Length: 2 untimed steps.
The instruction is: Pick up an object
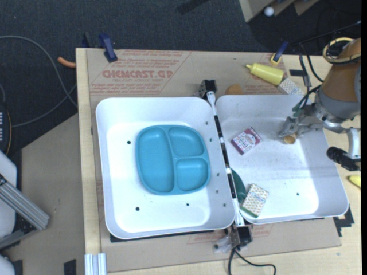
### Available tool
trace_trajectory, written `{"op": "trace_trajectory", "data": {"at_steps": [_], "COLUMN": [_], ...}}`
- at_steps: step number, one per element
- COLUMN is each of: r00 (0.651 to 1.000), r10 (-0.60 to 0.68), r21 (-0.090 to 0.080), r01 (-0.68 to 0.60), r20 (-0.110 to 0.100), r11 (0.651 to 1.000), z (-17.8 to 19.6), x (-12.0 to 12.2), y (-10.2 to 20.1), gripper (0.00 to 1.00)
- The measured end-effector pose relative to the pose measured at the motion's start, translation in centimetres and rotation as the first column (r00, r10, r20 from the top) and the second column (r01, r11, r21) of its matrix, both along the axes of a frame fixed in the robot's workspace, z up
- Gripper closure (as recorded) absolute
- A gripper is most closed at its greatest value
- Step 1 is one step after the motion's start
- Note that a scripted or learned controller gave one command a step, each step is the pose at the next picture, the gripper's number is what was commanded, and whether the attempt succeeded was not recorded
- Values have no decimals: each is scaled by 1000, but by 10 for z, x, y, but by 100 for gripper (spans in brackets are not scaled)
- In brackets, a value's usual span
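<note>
The bench point(86, 153) is a tan board that bears everything here, and the right bin point(275, 208) serves as the landmark. Touching that bin's left wall along a black clamped seam sits the left bin point(114, 211), white and shallow, holding a blue divided plate point(172, 158) with three compartments near its middle. The arm point(342, 90), grey with an orange band, reaches over the right bin's far right corner from the right. Its gripper point(292, 129) hangs low over the bin's upper right part, fingers pointing down, and a small tan object point(290, 138) sits right at the fingertips; whether it is pinched between them or just lying on the floor I cannot tell. Behind the right bin's far rim lies a yellow bottle point(265, 71). Inside the bin, left of centre, lies a red-and-white packet point(246, 140). At the bin's near left corner rests a pale patterned packet point(255, 199), partly over a green item point(238, 183) against the left wall.
</note>
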<state>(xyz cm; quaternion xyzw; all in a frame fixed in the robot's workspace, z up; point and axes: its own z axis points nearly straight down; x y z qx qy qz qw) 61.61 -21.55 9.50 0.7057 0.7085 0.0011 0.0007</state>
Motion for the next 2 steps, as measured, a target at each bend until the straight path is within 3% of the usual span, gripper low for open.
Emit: {"op": "trace_trajectory", "data": {"at_steps": [1, 2], "r00": [1000, 1000], "r10": [-2, -2], "r21": [2, 0], "r01": [2, 2], "r20": [-4, 0], "r11": [1000, 1000], "z": [-11, 90], "x": [0, -6], "y": [70, 161], "gripper": [100, 100]}}
